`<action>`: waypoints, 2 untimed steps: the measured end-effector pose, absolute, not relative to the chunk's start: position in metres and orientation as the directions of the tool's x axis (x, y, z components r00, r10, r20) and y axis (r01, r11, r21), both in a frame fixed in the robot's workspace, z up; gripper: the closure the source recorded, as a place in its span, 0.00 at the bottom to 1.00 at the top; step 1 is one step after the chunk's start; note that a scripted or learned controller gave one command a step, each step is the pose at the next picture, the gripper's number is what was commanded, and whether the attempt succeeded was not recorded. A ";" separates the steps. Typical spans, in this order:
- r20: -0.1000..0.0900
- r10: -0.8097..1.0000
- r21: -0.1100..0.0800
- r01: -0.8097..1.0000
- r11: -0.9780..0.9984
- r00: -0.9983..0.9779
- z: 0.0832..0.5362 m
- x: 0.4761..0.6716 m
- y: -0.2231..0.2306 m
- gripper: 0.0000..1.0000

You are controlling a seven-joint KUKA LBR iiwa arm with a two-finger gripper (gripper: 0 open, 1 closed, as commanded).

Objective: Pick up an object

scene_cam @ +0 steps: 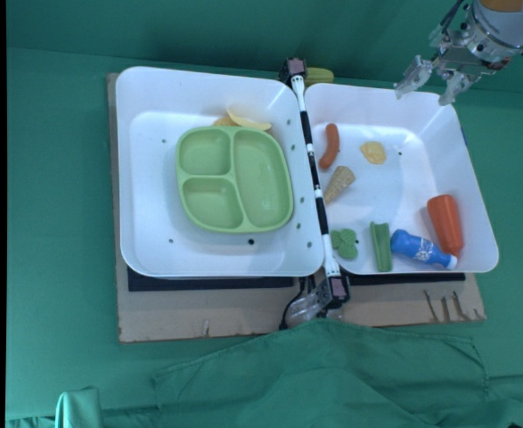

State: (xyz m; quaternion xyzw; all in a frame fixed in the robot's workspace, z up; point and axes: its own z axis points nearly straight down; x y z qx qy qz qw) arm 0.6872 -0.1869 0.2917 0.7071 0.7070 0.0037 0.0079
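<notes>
A fold of green cloth (332, 373) lies across the near edge of the worktop (56, 239), overlapping the brown cardboard (199, 324) on which the two bins sit. The bins lie side by side, their inner rims touching along a black-and-white striped bar (313, 163) that runs from near to far.

In the right bin (475, 212), the objects crowd the near half. A blue bottle (421, 248) lies tilted close to the near rim, its white cap pointing toward the right corner. Just beside it stands out a green pod-shaped piece (381, 245), and a small green leafy piece (344, 242) lies near the dividing rim. An orange carrot-like piece (445, 223) lies just past the bottle, close to the right wall. Further in, a tan cone (339, 184) rests near the divider, then a red sausage (330, 145) and a yellow piece (373, 152). The far right part of this bin's floor is bare white.

The left bin (145, 105) holds a green divided plate (234, 179) in its middle, with bare floor all around it, and a yellow slice (248, 119) touches the plate's far edge.

The hand (428, 80) hovers above the right bin's far right corner, fingers spread apart with nothing between them, well apart from every object.
</notes>
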 end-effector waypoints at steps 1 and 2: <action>-0.002 1.000 -0.003 1.000 -0.006 0.006 0.248 0.624 -0.188 0.00; -0.005 1.000 0.007 1.000 0.001 -0.001 0.180 0.691 -0.187 0.00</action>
